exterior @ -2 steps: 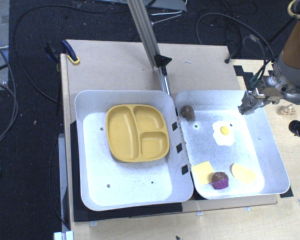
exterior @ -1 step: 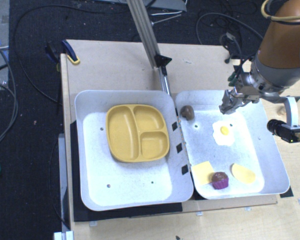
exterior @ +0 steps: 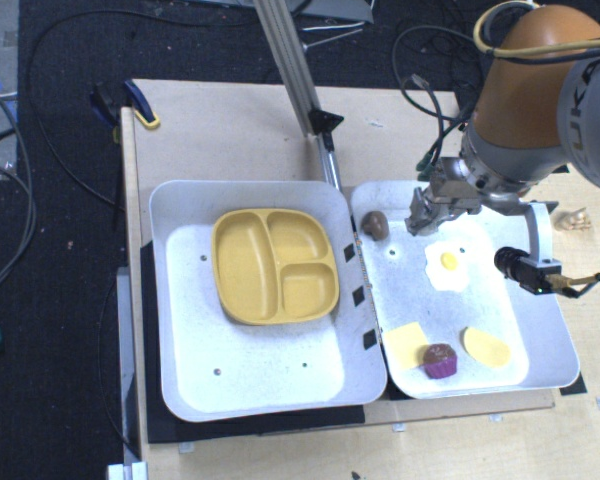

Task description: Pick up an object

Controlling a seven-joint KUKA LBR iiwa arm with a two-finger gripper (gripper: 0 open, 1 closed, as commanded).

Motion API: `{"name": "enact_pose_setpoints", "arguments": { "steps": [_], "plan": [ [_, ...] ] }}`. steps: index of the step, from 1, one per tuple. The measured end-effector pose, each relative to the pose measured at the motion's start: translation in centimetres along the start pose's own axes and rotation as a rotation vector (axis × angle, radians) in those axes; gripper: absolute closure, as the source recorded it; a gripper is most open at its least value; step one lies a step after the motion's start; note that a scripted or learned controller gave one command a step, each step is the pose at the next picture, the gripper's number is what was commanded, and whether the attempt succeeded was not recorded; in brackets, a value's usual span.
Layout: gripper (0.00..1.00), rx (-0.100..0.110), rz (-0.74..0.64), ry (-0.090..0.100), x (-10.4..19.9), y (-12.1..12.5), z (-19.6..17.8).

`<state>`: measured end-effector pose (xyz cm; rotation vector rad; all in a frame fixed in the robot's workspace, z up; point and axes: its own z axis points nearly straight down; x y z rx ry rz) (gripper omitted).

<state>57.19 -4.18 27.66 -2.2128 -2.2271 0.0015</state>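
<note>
Arm: grey w/ orange band, comes in from the right, wrist over the back part of the right bin [exterior: 555, 368].
Hand [exterior: 421, 223]: hangs over the back-left area of the right bin, just right of the brown object. Nothing seen between its fingers; can't tell if they're apart or together.
Brown object [exterior: 375, 225]: small, roundish, at back-left corner of right bin, close to the bin's left wall, near the hand but apart from it.
Fried-egg toy [exterior: 447, 266]: white w/ yellow centre, mid right bin, just in front of the hand.
Yellow square [exterior: 404, 343]: flat, front-left of right bin, just beside the purple object.
Purple object [exterior: 440, 361]: small, front of right bin, between the yellow square and the yellow oval.
Yellow oval [exterior: 486, 347]: front-right of right bin.
Left bin [exterior: 185, 368]: holds a yellow divided tray [exterior: 276, 265], three compartments, sitting toward the back.
Tabletop [exterior: 220, 133]: light wood; a blue-and-yellow tool [exterior: 140, 104] lies at its back-left corner.
</note>
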Motion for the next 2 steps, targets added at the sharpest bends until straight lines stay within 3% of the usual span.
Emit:
{"name": "enact_pose_setpoints", "arguments": {
  "steps": [2],
  "plan": [
    [1.00,-0.001,-0.003,0.001,11.4,0.5,2.2]
  ]
}}
